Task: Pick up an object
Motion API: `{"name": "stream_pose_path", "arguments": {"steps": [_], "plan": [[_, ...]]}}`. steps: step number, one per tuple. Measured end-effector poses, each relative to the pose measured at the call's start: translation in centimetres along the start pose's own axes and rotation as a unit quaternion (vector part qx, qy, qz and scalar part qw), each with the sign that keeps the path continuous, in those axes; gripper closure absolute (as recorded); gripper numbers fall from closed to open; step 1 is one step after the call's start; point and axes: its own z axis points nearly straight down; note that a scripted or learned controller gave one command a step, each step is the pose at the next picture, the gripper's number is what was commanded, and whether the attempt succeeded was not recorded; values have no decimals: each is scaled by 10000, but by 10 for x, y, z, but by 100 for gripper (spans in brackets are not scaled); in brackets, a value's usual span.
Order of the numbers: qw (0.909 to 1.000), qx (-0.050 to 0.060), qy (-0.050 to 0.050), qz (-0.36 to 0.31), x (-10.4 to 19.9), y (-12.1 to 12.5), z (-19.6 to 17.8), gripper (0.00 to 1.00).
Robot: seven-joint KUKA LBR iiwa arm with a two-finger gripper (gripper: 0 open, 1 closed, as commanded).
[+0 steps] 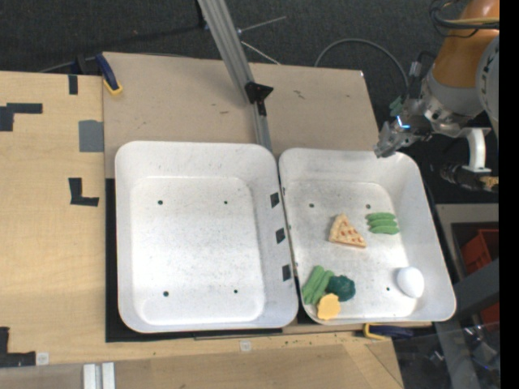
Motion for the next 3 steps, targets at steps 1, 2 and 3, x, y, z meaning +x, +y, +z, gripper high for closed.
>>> {"name": "stream_pose_path", "arguments": {"steps": [1, 2, 3], "plan": [[10000, 33, 16, -24, 64, -9, -1, 100], [10000, 42, 16, -25, 122, -15, 6, 100], [10000, 36, 20, -26, 177, -30, -5, 100]]}}
